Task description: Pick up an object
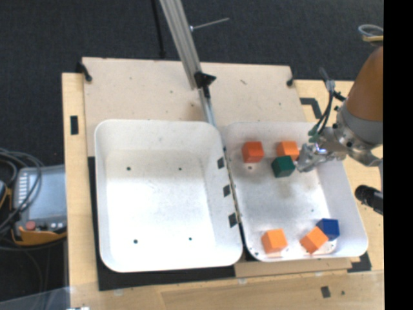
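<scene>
Hovering beside the green cube [282, 166], the hand [308, 157]; its opening unclear.

A single fixed camera looked down at a slant from above the bench [181, 289], set far enough back to take in both white bins, the left bin [161, 192] and the right bin [342, 205], side by side, with dark floor [77, 18] along the top. The arm [368, 102] entered from the view's right, and a metal rail [181, 37] rose towards the lens.
</scene>
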Action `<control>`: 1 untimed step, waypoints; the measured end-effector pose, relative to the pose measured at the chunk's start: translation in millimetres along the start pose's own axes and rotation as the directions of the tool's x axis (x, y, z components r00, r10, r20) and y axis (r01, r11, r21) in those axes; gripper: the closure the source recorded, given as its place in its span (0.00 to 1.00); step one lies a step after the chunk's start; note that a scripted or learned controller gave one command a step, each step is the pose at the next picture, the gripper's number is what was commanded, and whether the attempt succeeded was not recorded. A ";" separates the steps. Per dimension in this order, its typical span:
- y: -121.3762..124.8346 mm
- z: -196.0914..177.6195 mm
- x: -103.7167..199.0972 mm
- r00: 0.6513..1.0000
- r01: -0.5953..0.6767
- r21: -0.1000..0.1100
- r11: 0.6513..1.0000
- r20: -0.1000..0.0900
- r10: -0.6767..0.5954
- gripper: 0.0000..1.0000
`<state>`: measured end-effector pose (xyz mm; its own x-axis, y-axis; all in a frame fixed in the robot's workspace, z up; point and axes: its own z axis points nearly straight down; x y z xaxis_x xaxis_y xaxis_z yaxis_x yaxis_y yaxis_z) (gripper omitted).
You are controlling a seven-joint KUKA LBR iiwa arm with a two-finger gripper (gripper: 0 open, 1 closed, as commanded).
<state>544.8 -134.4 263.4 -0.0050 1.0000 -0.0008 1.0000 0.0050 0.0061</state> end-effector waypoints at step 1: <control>1.3 -5.0 47.8 1.000 0.002 0.004 1.000 -0.002 -0.002 1.00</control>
<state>545.9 -86.6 268.4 -0.0071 1.0000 0.0011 1.0000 0.0071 0.0020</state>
